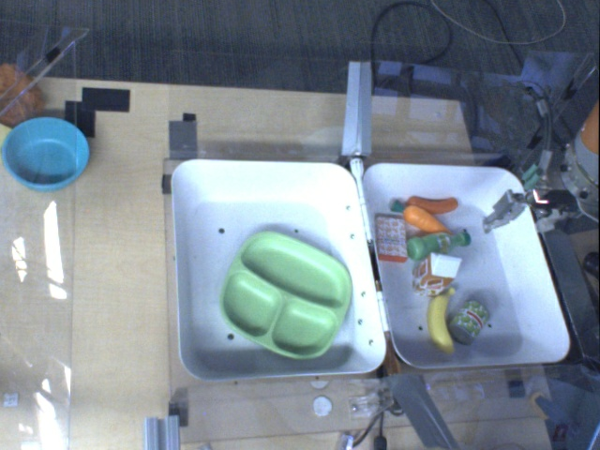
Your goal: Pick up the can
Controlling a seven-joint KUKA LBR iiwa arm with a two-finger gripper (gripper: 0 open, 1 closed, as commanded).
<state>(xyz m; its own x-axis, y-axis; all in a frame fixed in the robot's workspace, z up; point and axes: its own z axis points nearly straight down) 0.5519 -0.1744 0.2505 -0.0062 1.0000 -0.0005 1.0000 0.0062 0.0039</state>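
Camera view from above shows me two shallow white plastic bins with rounded corners, side by side on a pale wooden bench (112,279). My left white bin (197,204) carries one glossy green moulded tray (286,293), kidney-shaped with three compartments. My right white bin (534,289) carries six small things: the short round metal can with a green and white label (469,320), lying near the bin's front edge just beside one curved yellow banana (439,322); one small orange and white carton (436,272) above the banana; one green plastic bottle (437,243) lying on its side; one orange carrot-shaped toy (424,218); one reddish sausage-shaped toy (433,203) at the back; and one flat red and white packet (391,237) against the left wall.

I see the grey two-finger gripper (503,211) at the right bin's far right side, well apart from the can; its tip is small and blurred, so I cannot tell how it is set.

One round blue plastic bowl (46,153) sits at the bench's far left. Dark ribbed carpet (234,17) lies behind the bench, with one black cable (412,12) looping across it.
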